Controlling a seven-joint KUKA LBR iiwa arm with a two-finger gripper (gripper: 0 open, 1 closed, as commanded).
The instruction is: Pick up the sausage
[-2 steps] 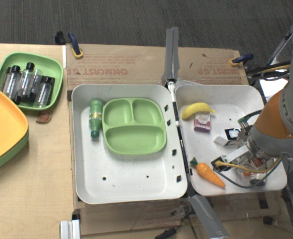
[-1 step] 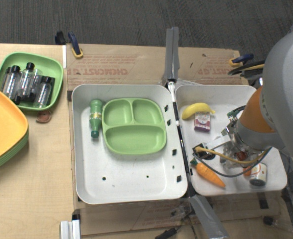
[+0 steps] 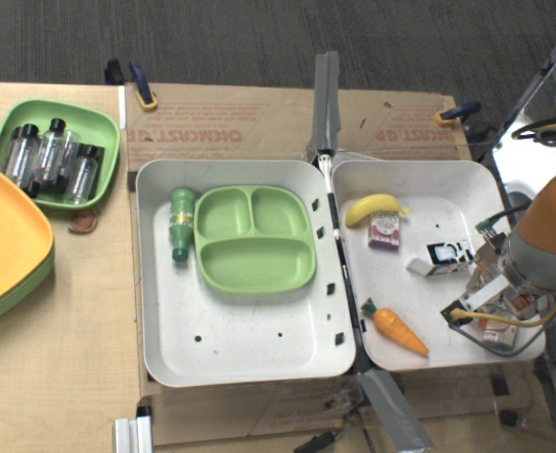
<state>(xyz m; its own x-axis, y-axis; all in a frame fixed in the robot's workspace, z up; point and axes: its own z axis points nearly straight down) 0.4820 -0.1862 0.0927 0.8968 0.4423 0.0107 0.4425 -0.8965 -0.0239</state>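
Pale wooden bench (image 3: 70,366) carries two shallow white bins side by side, and a sheet of brown cardboard (image 3: 230,130) lies under their far edges.

Nearest, in the right bin (image 3: 447,206), a carrot (image 3: 398,329) lies close to the near wall, with its green end toward the wall between the bins. To its right, in the near right corner of this bin, is the gripper (image 3: 485,314), low over the floor of the bin. The grey arm (image 3: 542,253) comes in from the right. I cannot tell if the gripper is open or closed. I also cannot make out the sausage with certainty; the corner at the gripper is crowded and too small to read.

A little farther, a small white carton (image 3: 443,258) lies near the gripper, then a small purple packet (image 3: 384,230), and just behind it, touching, a banana (image 3: 374,208).

The left bin (image 3: 240,338) holds a green divided plate (image 3: 256,239) in its far half, and a green bottle (image 3: 181,223) lies just beside the plate's left edge.

On the bench at the left there is a stack of orange plates (image 3: 8,253). Behind it a green tray (image 3: 98,130) holds several small dark-capped bottles (image 3: 51,157), and a small brown thing (image 3: 82,222) lies at the tray's near edge. Farthest is a dark grey carpet (image 3: 259,17).
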